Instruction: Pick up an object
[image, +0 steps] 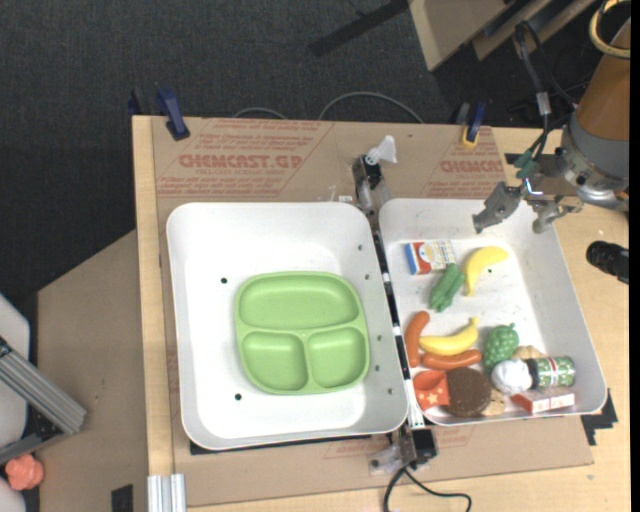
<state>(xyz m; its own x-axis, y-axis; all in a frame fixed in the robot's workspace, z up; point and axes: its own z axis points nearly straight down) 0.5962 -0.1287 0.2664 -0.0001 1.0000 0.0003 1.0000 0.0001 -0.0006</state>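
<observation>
Then | pincer (521, 206) hung spread open, holding nothing, over right white bin's (583, 322) far edge | curved yellow plastic banana (482, 264) lay just below-left, long axis slanting.

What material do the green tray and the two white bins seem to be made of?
The green tray looks like matte moulded plastic: uniform colour, rounded compartment ridges. The left bin and right bin look like thin, smooth white plastic, perhaps coated metal.

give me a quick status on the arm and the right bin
Gripper open, over right bin's far edge, holding nothing. Toy food untouched; nearest, yellow banana. Nothing in the way.
</observation>
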